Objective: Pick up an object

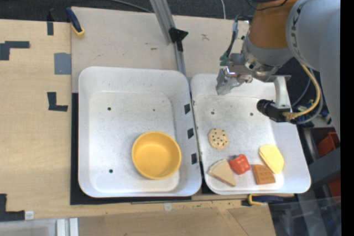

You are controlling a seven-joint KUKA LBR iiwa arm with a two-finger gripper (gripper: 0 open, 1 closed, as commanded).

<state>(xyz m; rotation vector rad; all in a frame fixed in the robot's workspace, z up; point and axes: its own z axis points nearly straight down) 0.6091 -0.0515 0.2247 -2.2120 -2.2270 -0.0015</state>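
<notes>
My gripper (225,85) hangs over the far edge of the right bin (287,141), with nothing visible between its fingers. Well in front of it a round cookie (218,139) lies mid-bin. Along the near edge sit a tan sandwich wedge (222,173), a red tomato-like piece (239,164), an orange cracker (264,174) and a yellow block (271,158). In the left bin (99,96) a yellow bowl (156,155) rests near the front right corner.
A slanted grey metal pole (160,3) with a black clamp stands behind the bins. Black cables run across the dark floor at the back. The grey arm with its orange band (274,14) fills the upper right.
</notes>
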